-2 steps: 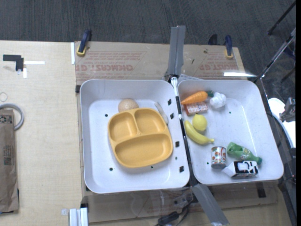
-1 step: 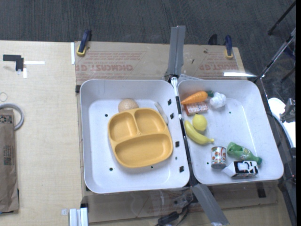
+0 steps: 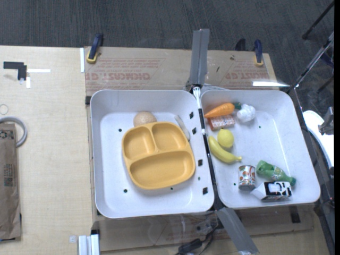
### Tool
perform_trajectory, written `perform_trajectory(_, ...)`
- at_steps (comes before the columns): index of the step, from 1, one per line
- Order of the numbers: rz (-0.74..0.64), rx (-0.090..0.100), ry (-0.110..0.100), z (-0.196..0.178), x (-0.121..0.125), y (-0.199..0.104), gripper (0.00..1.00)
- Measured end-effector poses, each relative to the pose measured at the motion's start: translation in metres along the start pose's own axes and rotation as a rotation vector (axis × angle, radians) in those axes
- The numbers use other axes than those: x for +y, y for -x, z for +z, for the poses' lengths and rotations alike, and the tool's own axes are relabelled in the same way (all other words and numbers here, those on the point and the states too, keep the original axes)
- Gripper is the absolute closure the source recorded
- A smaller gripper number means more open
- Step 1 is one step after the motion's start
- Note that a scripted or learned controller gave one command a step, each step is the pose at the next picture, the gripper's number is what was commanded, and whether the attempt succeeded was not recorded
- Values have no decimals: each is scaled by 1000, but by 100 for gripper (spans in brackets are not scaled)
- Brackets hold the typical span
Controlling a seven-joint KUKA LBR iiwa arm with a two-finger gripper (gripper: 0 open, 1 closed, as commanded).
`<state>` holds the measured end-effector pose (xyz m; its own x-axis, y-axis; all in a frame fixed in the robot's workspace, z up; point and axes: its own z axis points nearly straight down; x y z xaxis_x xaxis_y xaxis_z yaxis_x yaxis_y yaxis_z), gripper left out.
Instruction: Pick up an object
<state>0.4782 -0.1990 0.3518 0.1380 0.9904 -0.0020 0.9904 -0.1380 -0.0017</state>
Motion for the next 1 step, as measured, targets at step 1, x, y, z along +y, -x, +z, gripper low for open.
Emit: perform_trajectory(1, 42, 1, -3, 14, 1, 6, 100)
